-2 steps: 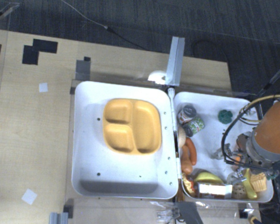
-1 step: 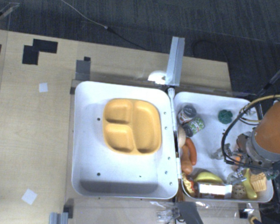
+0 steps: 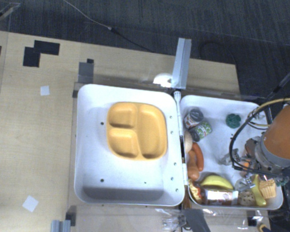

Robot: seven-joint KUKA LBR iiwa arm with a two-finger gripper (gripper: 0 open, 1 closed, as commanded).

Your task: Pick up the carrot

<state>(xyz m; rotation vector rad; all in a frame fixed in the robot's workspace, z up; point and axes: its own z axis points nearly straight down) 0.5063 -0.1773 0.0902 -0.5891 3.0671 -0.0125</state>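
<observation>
The carrot (image 3: 196, 162) lies in the right bin (image 3: 216, 106), close against its left wall, a long orange shape running near-to-far with its near end pointing toward the bin's near left corner. Just near of it, a yellow banana (image 3: 217, 182) lies crosswise, its left tip almost touching the carrot's near end. Near of the banana, a dark wrapped packet (image 3: 219, 197) rests along the near wall, with a brownish cracker-like piece (image 3: 247, 198) to its right. Far of the carrot, a small can (image 3: 199, 129) with a green and white label lies on its side, and a second grey round can (image 3: 194, 115) sits just beyond it. A pale brownish item (image 3: 187, 141) is wedged against the left wall beside the carrot's far end. A dark green round object (image 3: 233, 120) sits alone toward the far wall.

The gripper (image 3: 253, 175) hangs over the right half of the same bin, well apart from the carrot, beneath the arm's orange band (image 3: 286, 133). Cables and wrist hardware crowd it, so whether its fingers are parted or closed, or holding anything, cannot be told. A yellow waffle-textured piece (image 3: 266, 189) sits just near of it.

The left bin (image 3: 86, 148) holds a yellow divided plate (image 3: 136, 130) toward its far side.
</observation>
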